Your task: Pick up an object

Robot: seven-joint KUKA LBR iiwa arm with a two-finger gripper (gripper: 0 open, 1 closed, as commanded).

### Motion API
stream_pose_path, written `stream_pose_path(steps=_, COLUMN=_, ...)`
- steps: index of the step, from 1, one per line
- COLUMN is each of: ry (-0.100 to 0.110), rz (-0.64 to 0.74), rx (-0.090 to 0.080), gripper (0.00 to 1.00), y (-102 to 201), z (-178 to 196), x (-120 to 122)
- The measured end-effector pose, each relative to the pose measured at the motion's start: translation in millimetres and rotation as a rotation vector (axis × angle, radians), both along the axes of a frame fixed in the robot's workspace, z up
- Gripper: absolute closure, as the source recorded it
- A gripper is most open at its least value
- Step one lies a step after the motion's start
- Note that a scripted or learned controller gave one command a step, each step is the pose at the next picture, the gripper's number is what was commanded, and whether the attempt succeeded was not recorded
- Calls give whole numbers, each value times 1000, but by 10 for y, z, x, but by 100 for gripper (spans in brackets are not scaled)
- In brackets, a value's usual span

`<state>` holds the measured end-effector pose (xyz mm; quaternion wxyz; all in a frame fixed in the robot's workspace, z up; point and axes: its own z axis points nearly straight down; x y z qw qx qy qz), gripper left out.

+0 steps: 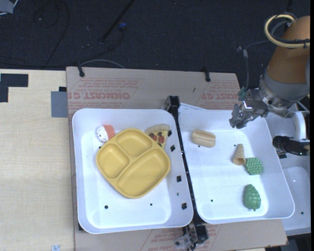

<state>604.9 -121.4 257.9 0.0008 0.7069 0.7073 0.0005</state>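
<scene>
The tool point(244, 114) hangs over the far edge of the right bin point(220, 213), near its upper right corner, on the grey arm point(285, 85) with an orange band; whether it is apart or together cannot be told from this slant, and nothing shows in its grip. In that bin lie 4 toy pieces: a tan bread roll point(203, 138) near the far left, an ice cream cone point(238, 154) right of it, a green bumpy piece point(254, 166) touching the cone's wide end, and a darker green leafy piece point(251, 197) nearer the front edge. The left bin point(89, 203) holds a yellow divided plate point(133, 162) with 3 compartments, a pizza slice point(158, 135) just beyond its far rim, and a small white and orange toy point(105, 133) at its far left. Both bins sit on brown cardboard point(146, 90) on the table point(26, 161)
</scene>
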Motion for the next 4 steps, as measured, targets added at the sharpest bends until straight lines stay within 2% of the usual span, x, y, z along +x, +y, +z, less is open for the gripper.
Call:
stream_pose_path(steps=2, ry=8, rz=4, rx=2, gripper=100, y=1045, z=-289, x=-184)
stream_pose_path(steps=4, ry=5, rz=5, rx=1, gripper=100, y=2009, z=-170, x=-247)
